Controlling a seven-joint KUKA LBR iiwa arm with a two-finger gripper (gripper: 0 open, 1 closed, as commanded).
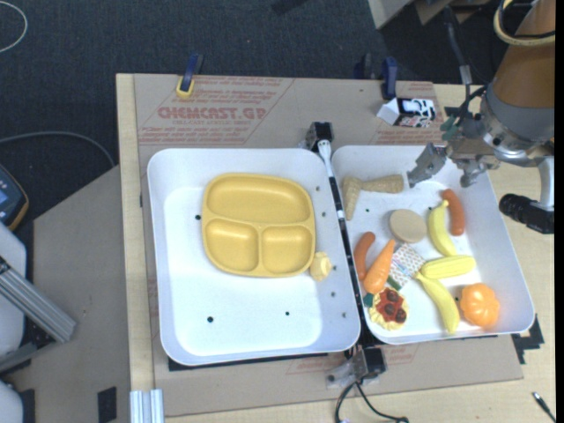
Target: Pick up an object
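Nearest to me, at the right bin's (520, 276) front edge, an orange plastic pumpkin (480, 304), a yellow plastic banana (441, 300), a short yellow corn cob (447, 267) and a small toy pizza slice (389, 307) are lying crowded together. Behind them an orange carrot (380, 265) and a round beige bun (407, 226) are sitting mid-bin. In the left bin (176, 324) a yellow divided tray (258, 222) is resting. Farther back, the grey two-finger gripper (442, 167) is hanging over the right bin's far edge, fingers standing apart and holding nothing. The red-orange toy sausage (455, 212) is lying just in front of it, long axis running front to back, a second banana (438, 229) touching its left side and probably crowding the grasp.
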